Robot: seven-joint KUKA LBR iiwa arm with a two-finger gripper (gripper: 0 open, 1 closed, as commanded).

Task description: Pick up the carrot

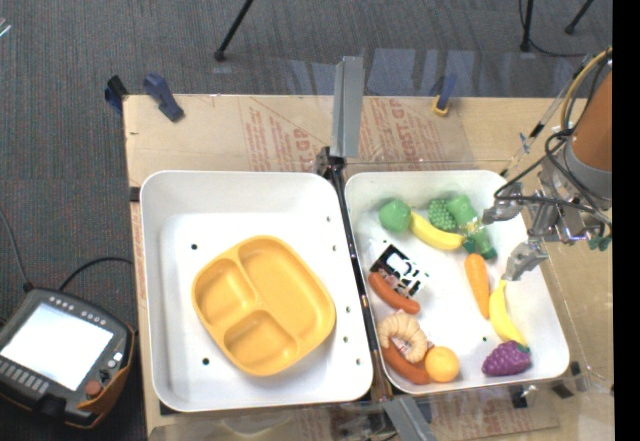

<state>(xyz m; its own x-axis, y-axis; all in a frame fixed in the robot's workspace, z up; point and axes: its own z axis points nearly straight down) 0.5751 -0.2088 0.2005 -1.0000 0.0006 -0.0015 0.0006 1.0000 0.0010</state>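
The gripper (522, 237) hangs over the right edge of the right bin (455, 179), its two fingers spread apart with nothing between them. One fingertip sits near the green vegetables, the other points down toward the bin floor, just above the top of a yellow banana (505, 314). The grey arm with its orange band (600, 124) reaches in from the right.

The carrot (479, 284) lies in the right bin, a little below and left of the gripper, pointing roughly up and down the bin. It is crowded. The banana lies just beside its right flank, apparently touching along the lower half. A dark green piece (481, 244) sits at its upper end, and a second banana (437, 231) lies just above and to its left.

The main risk, as I judge it, is the crowding. A finger coming down on the right side could land on the banana or wedge between the two, so the grip closes on both or pushes the carrot aside. The carrot looks smooth and tapered, so a pinch near the narrow end could let it slip out. The bin wall close on the right also limits the approach.

The left bin (170, 199) holds a yellow divided plate (262, 302).
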